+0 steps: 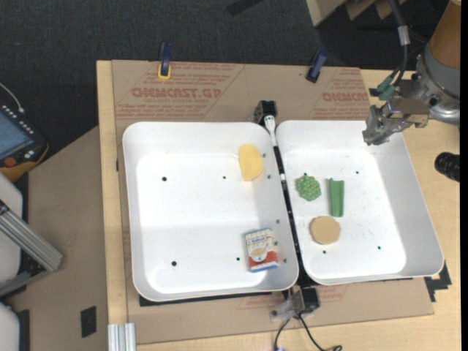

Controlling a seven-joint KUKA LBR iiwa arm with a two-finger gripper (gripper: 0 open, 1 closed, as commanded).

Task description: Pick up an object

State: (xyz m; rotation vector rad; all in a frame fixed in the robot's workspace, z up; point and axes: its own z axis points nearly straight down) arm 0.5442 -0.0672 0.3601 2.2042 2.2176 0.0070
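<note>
Nothing is carried by the gripper [374, 136], poised at the right bin's [409, 189] far corner; its closure cannot be told. Three candidates are spread below it: green cluster [308, 188], green stick [336, 197], tan disc [325, 230], spaced for easy picking.
</note>
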